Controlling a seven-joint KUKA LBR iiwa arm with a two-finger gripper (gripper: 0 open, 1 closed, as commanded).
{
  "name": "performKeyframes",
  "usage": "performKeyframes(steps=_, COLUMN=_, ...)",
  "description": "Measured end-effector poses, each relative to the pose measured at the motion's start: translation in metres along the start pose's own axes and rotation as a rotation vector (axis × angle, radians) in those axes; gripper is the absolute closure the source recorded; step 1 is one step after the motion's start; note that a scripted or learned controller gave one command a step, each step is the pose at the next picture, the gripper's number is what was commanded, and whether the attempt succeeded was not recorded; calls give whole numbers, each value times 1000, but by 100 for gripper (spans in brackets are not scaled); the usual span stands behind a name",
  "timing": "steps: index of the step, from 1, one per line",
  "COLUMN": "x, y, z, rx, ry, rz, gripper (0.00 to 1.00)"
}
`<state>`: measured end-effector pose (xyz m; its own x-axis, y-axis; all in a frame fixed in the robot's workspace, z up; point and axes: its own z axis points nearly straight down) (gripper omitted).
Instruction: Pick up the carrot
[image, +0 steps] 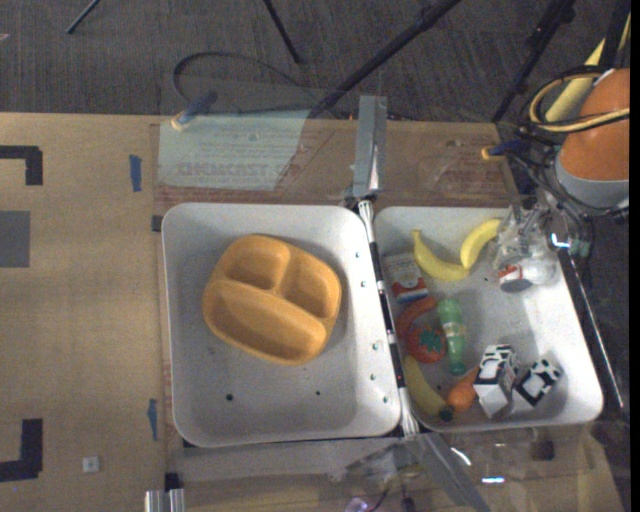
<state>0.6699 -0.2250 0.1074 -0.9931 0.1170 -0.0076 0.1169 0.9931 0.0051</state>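
Note:
The carrot (463, 394) is a small orange piece lying near the front edge of the right bin (575, 340), between a yellow banana (425, 390) and a black-and-white carton (494, 378). My gripper (527, 255) hangs over the bin's far right corner, well behind the carrot and apart from it. A small white and red object (513, 277) lies just under the gripper.
The left bin (190, 300) holds an orange divided plate (272, 297). The right bin also holds two yellow bananas (440, 262) (478, 240), a small carton (408, 283), a red ring toy (424, 331), a green bottle (453, 334) and a second cow-patterned carton (540, 380).

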Motion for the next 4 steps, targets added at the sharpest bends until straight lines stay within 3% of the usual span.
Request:
performKeyframes(steps=1, x=4, y=-3, z=3, rx=2, ry=20, rz=1, gripper=0)
performKeyframes(steps=2, x=-1, y=1, z=-9, rx=-3, ry=3, rz=1, gripper=100)
performKeyframes(steps=3, x=26, y=1, z=21, rx=2, ry=3, rz=489, gripper=100)
performKeyframes(steps=4, x=22, y=1, z=21, rx=5, ry=1, rz=184, gripper=100)
